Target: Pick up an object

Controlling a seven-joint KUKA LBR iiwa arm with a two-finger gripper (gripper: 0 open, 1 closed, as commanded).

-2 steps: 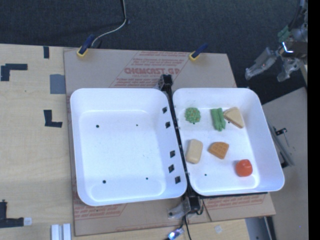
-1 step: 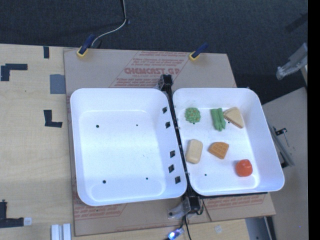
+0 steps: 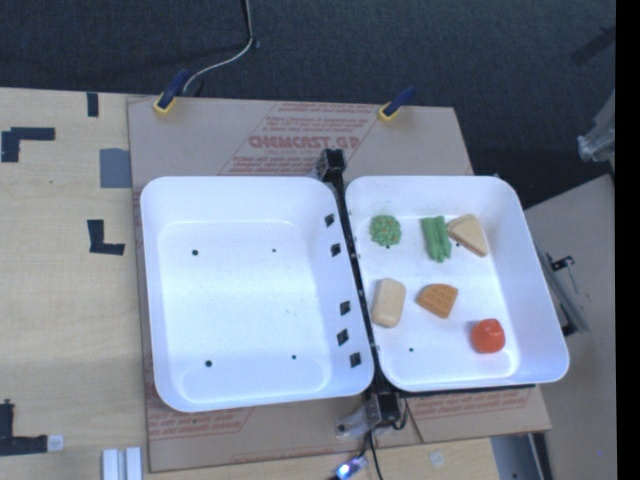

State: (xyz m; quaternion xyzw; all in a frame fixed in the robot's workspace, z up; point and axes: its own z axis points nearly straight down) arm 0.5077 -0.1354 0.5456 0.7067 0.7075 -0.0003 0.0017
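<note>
Two shallow white bins sit side by side on a brown cardboard sheet (image 3: 300, 143) printed in red, which lies on the wooden bench (image 3: 60, 268). Two clamps, one at the far left (image 3: 170, 94) and one at the far right (image 3: 397, 102), pin the sheet's far edge. A thin cable (image 3: 243, 28) runs over the dark floor beyond the bench.

Left bin (image 3: 152, 268): white floor with four small dark dots.

Right bin (image 3: 532, 268): holds six small objects, all resting on the bin floor.
- Green bumpy round piece (image 3: 385, 230), far left part of the bin.
- Green strip (image 3: 435, 238), to its right, lying far-to-near.
- Tan wedge (image 3: 468, 234), just beside the strip on its right; whether they touch cannot be told.
- Pale yellow block (image 3: 388, 302), near the bin's left wall, nearer than the round piece.
- Orange piece (image 3: 437, 299), just right of the block, apart from it.
- Red piece (image 3: 488, 336), near right corner, well apart from the others.

A row of small black clips (image 3: 345, 308) runs along the seam where the two bins meet.

Claw: its state, apart or together, cannot be told from this view, nor whether it holds or touches anything. Each object lies free on the bin floor.
</note>
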